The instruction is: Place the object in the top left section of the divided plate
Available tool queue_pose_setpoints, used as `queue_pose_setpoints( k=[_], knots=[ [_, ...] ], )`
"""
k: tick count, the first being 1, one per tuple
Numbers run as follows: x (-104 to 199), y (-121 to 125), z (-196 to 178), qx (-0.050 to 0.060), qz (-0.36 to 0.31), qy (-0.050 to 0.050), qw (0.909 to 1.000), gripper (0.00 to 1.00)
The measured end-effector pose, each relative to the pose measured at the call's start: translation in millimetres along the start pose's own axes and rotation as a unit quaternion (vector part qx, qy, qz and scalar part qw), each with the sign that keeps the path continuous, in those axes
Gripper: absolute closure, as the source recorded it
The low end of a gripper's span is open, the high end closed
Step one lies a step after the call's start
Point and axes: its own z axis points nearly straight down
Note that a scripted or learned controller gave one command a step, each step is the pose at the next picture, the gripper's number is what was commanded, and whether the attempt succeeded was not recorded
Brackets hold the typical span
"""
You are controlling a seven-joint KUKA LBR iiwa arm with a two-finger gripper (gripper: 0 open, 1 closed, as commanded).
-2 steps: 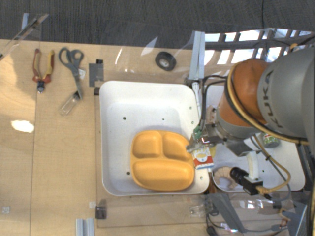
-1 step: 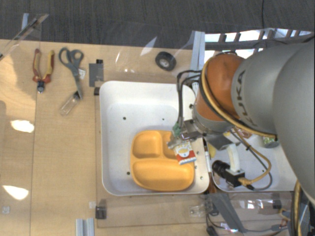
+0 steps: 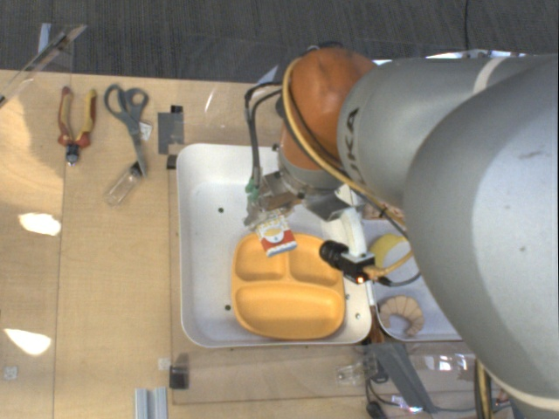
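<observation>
End effector [image 3: 272,206], grip state unclear, hovers over carton [image 3: 277,236] on yellow divided plate [image 3: 288,308].

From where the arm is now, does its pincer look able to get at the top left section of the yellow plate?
Probably yes. The pincer hangs right over the plate's top left section, where a small red and white box sits at the edge. Nothing else stands between them.
</observation>
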Motion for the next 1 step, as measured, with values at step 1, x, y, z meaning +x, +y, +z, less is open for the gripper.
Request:
queue_pose_setpoints(
  k=[1],
  knots=[
    [0.0, 0.1, -0.3, 0.0, 0.0, 0.0, 1.0, 0.0]
  ],
)
